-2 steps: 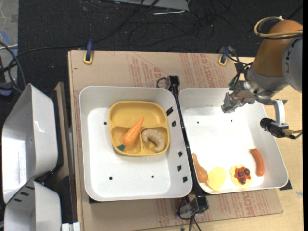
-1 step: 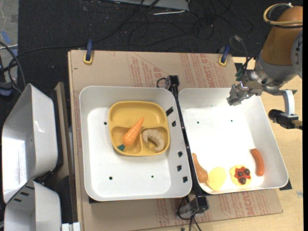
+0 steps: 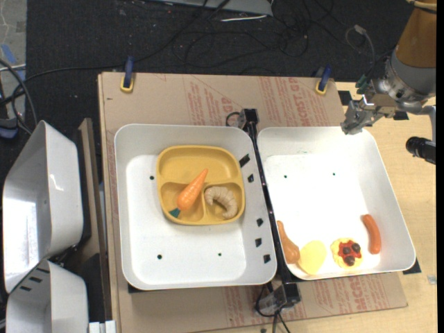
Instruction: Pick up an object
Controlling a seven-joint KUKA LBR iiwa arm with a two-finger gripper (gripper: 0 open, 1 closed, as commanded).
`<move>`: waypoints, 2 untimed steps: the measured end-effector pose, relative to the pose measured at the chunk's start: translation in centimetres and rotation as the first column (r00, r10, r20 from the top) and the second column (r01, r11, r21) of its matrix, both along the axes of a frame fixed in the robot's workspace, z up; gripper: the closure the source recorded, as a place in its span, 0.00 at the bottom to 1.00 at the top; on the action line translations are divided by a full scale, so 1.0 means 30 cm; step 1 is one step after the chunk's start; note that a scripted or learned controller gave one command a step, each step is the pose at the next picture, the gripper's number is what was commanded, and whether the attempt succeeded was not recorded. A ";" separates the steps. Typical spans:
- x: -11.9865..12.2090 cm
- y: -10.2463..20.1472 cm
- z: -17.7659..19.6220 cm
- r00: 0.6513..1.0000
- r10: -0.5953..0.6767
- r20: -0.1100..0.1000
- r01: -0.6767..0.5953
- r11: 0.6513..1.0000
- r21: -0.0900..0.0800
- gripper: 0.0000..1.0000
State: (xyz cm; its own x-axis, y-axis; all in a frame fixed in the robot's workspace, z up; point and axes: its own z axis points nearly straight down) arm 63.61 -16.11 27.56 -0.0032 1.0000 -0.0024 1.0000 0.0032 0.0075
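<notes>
A brown board-topped desk is seen from above, held at its far edge by two yellow clamps and ringed by dark floor and loose cables. Two shallow white bins are set on it side by side, their inner walls touching. The left bin is occupied by a yellow divided plate, placed toward its far half. The right bin is bare across its middle, with its items gathered along the near wall. The grey arm with its orange band is brought in from the upper right of the view, and the hand is poised over the far right corner of the right bin, above the rim; nothing is seen between its fingers, and whether they are parted or closed cannot be told. An orange toy carrot is laid aslant across the plate's compartments, and a pale shrimp-like piece is curled just beside it in the near right compartment. In the right bin, an orange-brown piece is rested against the near left corner, touching a pale yellow disc. Near that, a small yellow round with dark red topping is seen, and an orange sausage is laid just beside it, toward the right wall.
</notes>
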 end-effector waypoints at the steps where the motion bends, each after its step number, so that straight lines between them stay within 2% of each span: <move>1: -0.084 0.161 -0.020 1.000 0.003 -0.009 -0.003 1.000 0.004 1.00; 2: -0.120 0.365 -0.061 1.000 0.005 -0.010 -0.005 1.000 0.004 1.00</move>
